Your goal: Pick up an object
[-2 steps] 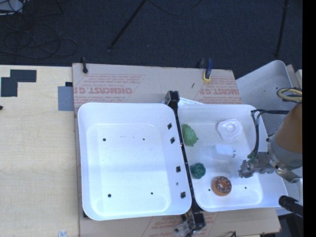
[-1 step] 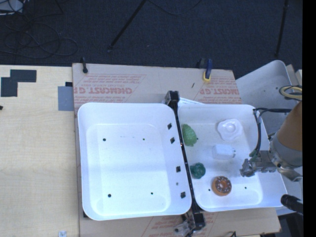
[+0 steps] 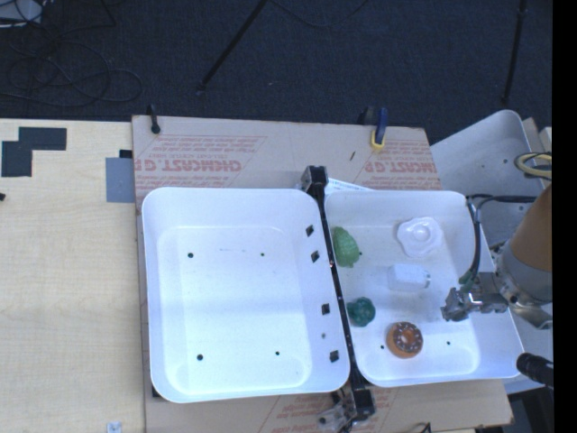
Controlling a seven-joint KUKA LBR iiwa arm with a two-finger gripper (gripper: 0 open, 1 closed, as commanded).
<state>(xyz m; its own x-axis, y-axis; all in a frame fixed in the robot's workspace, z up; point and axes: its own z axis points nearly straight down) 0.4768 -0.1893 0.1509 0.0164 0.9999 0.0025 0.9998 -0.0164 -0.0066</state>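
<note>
Two shallow white plastic bins sit side by side on a cardboard sheet (image 3: 270,152) laid on the pale wood bench (image 3: 63,287). Left bin (image 3: 171,242) has only small dark dots on its floor. Right bin (image 3: 451,368) holds five loose things — a light green crumpled lump (image 3: 345,245) against the divider edge, a dark teal round ball (image 3: 361,310) below it, a round orange-brown donut-like toy (image 3: 405,339) near the front wall, a white ruffled round piece (image 3: 419,235) toward the back, and a small clear-white block (image 3: 408,276) mid-floor. All lie apart from one another, none touching.

Grey arm comes in from the right, its two-finger gripper (image 3: 456,307) over the right side of the right bin, just right of the clear-white block and above-right of the donut toy. Nothing visible between the tips; too small and dark to tell whether they are spread or pressed together — cannot tell. A blue and yellow clamp (image 3: 380,130) grips the cardboard's back edge.
</note>
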